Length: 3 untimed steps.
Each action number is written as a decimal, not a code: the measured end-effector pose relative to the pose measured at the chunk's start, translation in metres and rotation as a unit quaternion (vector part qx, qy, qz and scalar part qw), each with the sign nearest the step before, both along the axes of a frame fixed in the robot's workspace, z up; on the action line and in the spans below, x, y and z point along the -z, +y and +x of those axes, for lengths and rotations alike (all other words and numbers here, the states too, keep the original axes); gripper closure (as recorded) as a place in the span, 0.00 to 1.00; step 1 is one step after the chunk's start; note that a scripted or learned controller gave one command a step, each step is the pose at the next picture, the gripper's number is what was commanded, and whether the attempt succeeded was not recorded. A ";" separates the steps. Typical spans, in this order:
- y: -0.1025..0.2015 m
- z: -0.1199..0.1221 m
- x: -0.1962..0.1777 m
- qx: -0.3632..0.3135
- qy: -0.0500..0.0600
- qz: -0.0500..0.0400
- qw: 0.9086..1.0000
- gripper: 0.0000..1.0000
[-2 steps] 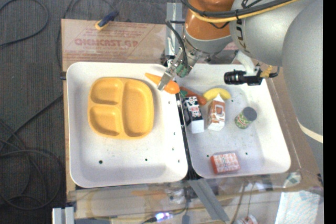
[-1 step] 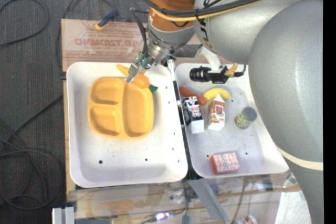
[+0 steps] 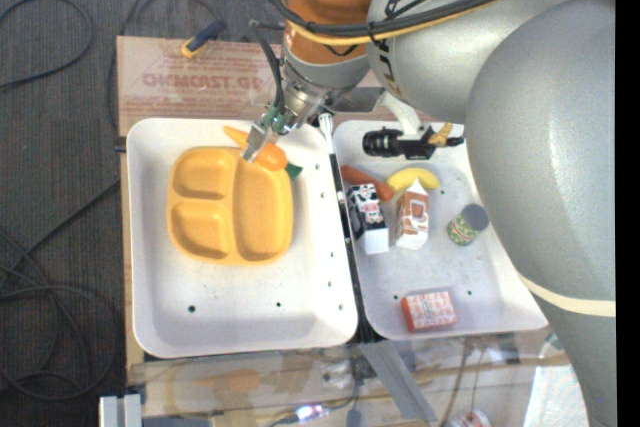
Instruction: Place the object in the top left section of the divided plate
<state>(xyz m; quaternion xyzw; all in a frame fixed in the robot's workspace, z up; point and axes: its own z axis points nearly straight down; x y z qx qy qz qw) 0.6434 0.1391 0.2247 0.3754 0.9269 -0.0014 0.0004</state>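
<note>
Holding one carrot (image 3: 270, 153), gripper (image 3: 262, 141) over one divided plate (image 3: 230, 205).

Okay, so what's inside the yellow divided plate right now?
The yellow divided plate shows three bare compartments. The gripper hangs over its upper right rim beside an orange carrot-like toy, and they cover that corner, so what lies under them is hidden.

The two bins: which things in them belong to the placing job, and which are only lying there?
For the job:
- divided plate
- carrot
- gripper, at the carrot

Lying about, in the right bin:
- banana
- two small cartons
- can
- red packet
</note>
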 end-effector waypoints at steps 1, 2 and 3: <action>0.001 0.000 -0.009 0.000 0.000 0.000 1.000 1.00; 0.001 0.001 -0.018 -0.001 0.000 0.000 1.000 1.00; -0.028 0.013 0.088 -0.031 0.001 0.000 1.000 1.00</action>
